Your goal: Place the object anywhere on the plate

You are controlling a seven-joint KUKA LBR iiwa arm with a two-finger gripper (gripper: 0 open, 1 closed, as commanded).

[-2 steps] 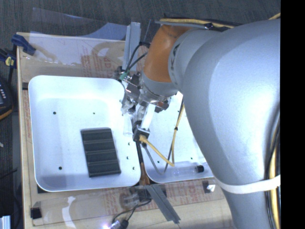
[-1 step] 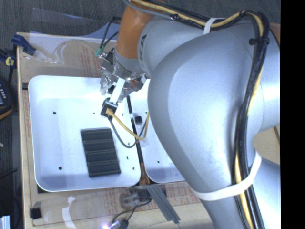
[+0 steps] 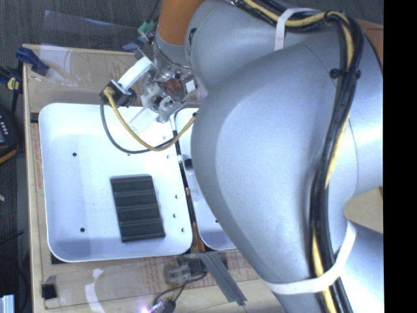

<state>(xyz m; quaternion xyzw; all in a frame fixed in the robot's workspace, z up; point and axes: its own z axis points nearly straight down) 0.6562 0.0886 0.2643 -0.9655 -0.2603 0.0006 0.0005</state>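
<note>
From my remote station: the dark ribbed object (image 3: pixel 137 208) lies flat in the left bin (image 3: pixel 58 175); it looks stiff and light, best pinched across its narrow sides. Gripper (image 3: pixel 163 106) jaws: cannot tell.

Left bin open, right bin blocked from view

You have bare white floor across most of the left bin (image 3: pixel 71 175); only the dark ribbed plate (image 3: pixel 137 208) lies low near its front. The arm (image 3: pixel 280 142) covers nearly all of the right bin (image 3: pixel 212 238), and a yellow cable (image 3: pixel 130 142) loops over the left bin's far side.
</note>
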